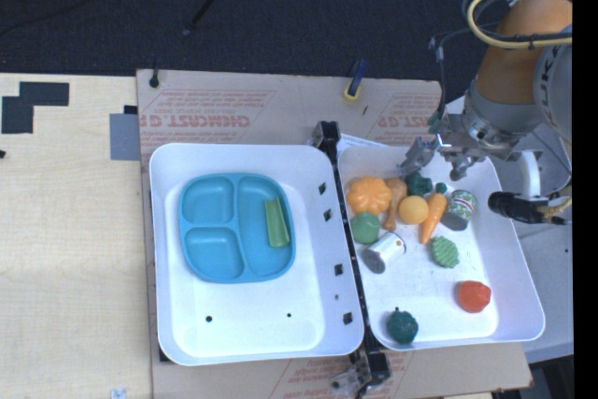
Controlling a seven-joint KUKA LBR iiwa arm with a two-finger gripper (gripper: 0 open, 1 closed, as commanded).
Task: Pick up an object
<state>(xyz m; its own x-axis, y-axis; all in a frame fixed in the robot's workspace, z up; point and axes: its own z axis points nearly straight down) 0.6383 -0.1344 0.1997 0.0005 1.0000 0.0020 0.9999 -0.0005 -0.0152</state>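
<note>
The right bin (509,262) holds several toy foods: an orange pumpkin (368,194), a yellow-orange ball (413,209), a carrot (433,216), a green piece (365,227), a white can (383,249), a ridged green piece (445,251), a red tomato (474,295) and a dark green fruit (403,326). My gripper (435,163) hangs over the bin's far side, open, fingers spread with nothing between them. A teal object (418,185) lies just below it.
The left bin (173,294) carries a blue divided plate (234,227) with a green stick (276,222) in its right compartment. A black divider (341,248) separates the bins. A small labelled can (460,204) sits near the carrot.
</note>
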